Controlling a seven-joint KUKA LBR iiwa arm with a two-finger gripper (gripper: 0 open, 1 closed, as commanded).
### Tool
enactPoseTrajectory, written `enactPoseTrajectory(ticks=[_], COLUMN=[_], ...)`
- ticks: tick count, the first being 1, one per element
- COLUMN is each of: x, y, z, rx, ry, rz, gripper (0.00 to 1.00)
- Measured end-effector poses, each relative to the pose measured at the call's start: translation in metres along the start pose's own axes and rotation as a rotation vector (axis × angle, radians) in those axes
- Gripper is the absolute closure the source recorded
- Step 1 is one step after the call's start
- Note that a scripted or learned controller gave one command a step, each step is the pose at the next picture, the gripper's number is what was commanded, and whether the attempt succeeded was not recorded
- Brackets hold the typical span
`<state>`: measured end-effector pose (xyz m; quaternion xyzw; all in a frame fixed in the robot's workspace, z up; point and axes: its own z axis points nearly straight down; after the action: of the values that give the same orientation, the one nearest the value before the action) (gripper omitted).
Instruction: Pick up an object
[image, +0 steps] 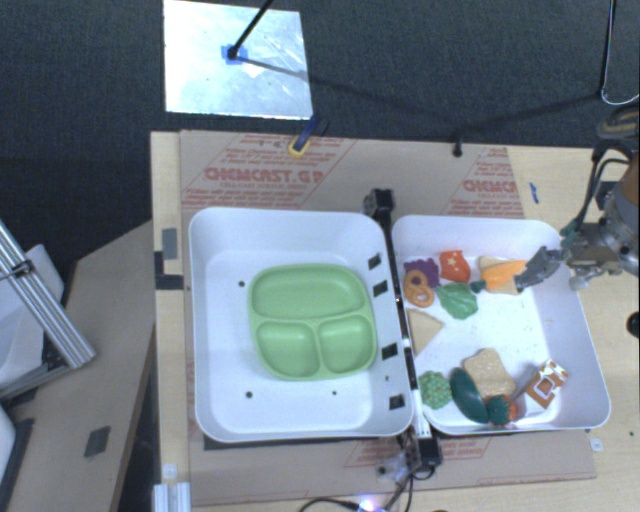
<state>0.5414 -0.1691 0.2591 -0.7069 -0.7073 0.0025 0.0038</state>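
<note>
gripping orange carrot-like toy (503, 273) — hand (531, 271) over right bin (585, 345)

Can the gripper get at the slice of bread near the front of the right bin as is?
Probably yes. The gripper sits over the right bin, and the bread slice lies face up with bare floor behind it, though a dark green piece crowds its front-left edge.
</note>
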Motion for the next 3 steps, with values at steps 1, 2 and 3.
enactPoseTrajectory(ticks=[1, 2, 3], x=[0.0, 0.003, 0.005], y=[0.002, -0.003, 0.001], z=[-0.006, 0.054, 0.116], rx=[-0.01, -0.008, -0.008], ry=[-0.002, -0.001, -0.001], rz=[-0.003, -0.001, -0.001], gripper=[0.0, 0.0, 0.0])
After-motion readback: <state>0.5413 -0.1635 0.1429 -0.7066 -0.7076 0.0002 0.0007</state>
